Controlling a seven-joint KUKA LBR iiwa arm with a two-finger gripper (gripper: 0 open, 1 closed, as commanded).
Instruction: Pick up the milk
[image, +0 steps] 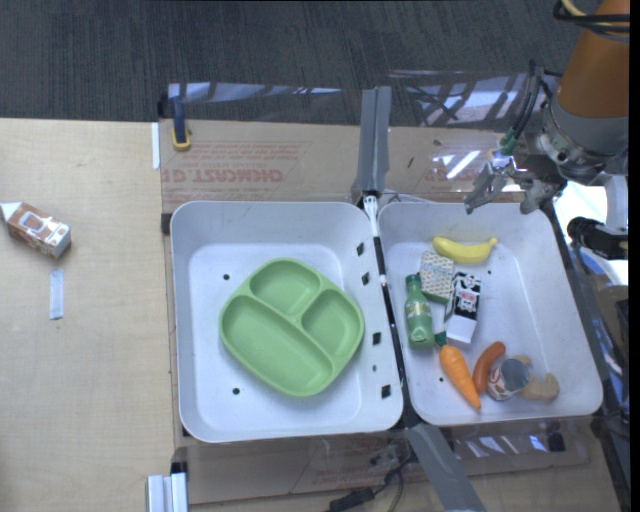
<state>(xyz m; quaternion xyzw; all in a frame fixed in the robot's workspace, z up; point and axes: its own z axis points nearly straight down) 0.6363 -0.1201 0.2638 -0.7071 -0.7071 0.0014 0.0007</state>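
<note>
Tapered orange carrot (458, 375); boxy milk carton (464, 306) just above; curved banana (464, 248).

1. The milk (464, 306) is a white carton with black cow patches.
2. The banana (464, 247) is yellow.
3. The bottle (417, 314) is green with a paler label.
4. The carrot (459, 375) is orange; the sausage (488, 364) beside it is reddish-brown.
5. The divided plate (291, 326) is light green.
6. Both bins (200, 300) are white.
7. The arm (592, 70) is grey with an orange band.
8. The small box (38, 229) on the tan bench (80, 400) is orange-brown and white.
9. The speckled packet (437, 273) is beige and green-flecked.
</note>
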